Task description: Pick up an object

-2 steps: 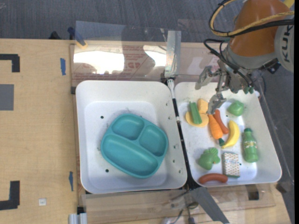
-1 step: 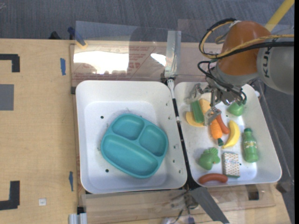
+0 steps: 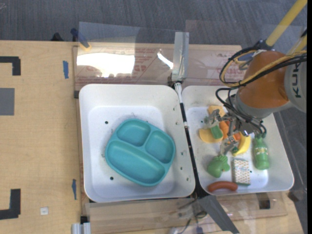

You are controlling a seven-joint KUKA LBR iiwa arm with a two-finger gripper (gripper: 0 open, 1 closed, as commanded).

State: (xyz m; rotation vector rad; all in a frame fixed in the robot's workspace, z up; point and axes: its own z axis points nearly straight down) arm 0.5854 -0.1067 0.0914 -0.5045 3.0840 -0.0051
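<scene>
Right-hand white bin (image 3: 284, 175): crowded with small toy food, all within reach of the arm from that side. Left-hand white bin (image 3: 92, 106): one teal divided plate (image 3: 141, 152), lying flat and well apart from the action. Gripper (image 3: 233, 138) low over the middle of the right-bin cluster, orange wrist band directly above, cables looped round it. Cannot tell whether spread or pressed together; too tangled with the items beneath to read, and nothing seen pinched. Nearest candidates for the pick: orange piece (image 3: 224, 126) and yellow piece (image 3: 209, 135) just to its left, yellow banana-like piece (image 3: 242, 145) touching or just beside it. Further out: green bottle (image 3: 261, 152) along the right wall, green lumpy toy (image 3: 218, 165) below, patterned block (image 3: 241, 171) beside that, red sausage (image 3: 223, 186) against the near wall. Judged as a descent into the densest patch, probably for better odds of catching something; risk of nudging neighbours instead of closing cleanly on one
</scene>
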